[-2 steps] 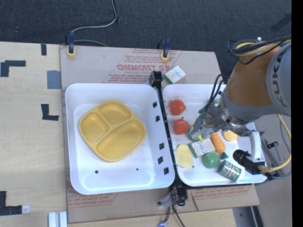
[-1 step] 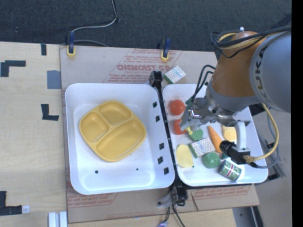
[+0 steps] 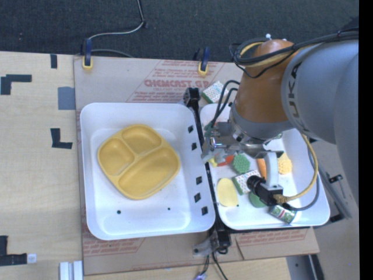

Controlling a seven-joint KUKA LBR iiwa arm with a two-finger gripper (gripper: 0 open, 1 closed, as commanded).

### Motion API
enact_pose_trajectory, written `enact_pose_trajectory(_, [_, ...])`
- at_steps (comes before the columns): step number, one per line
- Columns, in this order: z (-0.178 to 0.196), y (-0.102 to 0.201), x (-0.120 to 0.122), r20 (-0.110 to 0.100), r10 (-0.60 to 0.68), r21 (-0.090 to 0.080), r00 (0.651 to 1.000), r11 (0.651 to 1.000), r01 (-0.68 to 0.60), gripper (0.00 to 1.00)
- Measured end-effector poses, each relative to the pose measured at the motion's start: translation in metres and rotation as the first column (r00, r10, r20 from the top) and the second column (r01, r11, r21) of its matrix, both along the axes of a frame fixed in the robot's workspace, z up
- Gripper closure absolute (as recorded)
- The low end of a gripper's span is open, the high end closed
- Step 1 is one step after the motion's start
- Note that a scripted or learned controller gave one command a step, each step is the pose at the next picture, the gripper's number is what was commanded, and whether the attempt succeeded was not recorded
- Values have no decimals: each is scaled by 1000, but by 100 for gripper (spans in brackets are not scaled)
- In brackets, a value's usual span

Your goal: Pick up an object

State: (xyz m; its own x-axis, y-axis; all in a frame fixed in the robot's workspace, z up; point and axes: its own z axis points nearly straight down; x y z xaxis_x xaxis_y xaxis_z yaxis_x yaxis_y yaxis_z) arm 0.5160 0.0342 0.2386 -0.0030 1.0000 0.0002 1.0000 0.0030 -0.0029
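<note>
My gripper (image 3: 224, 146) hangs under the orange wrist, low over the left side of the right bin (image 3: 312, 217). Just below it lie several small items: a green piece (image 3: 240, 163), an orange carrot-like piece (image 3: 261, 168), a yellow corn-like piece (image 3: 284, 165) and a pale yellow lemon-shaped object (image 3: 227, 192). A green and white block (image 3: 243, 180) and a small green packet (image 3: 283, 213) sit nearer the front. The wrist hides the gripper's tips and the back of the bin.
The left bin (image 3: 96, 214) holds a yellow divided plate (image 3: 139, 160). The divider (image 3: 201, 174) between the bins runs right beside my gripper. A checked item (image 3: 213, 91) lies at the right bin's back left corner. A black cable loops over the front items.
</note>
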Motion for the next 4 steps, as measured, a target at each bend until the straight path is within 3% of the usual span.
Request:
enact_pose_trajectory(1, [-26,-59,-6,0,-3,-1,1000,1000,3,100])
enact_pose_trajectory(2, [-7,-182,-33,2,-5,-3,1000,1000,5,100])
enact_pose_trajectory(3, [-138,-180,-21,19,-3,-4,1000,1000,3,100])
enact_pose_trajectory(4, [-139,-181,-22,17,-5,-6,1000,1000,5,0])
